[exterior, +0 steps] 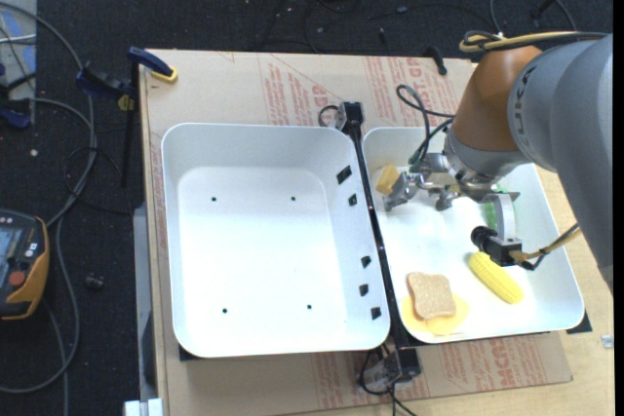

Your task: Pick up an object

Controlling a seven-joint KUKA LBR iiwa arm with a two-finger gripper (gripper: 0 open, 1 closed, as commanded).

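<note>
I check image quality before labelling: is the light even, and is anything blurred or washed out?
In the camera view the light is soft and even; the left bin is bright white but keeps its edges; shadows are faint; the gripper looks slightly soft, while the corn and the bread slice are sharp.

Robotics lab: 2 white bins [263,143] on cardboard-topped bench [292,78], loose cables [58,44] on dark carpet.

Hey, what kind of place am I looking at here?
Probably a robotics lab test bench: a grey robot arm reaches over two white bins, toy food like a corn cob lies inside, and loose cables run across the dark floor.
</note>
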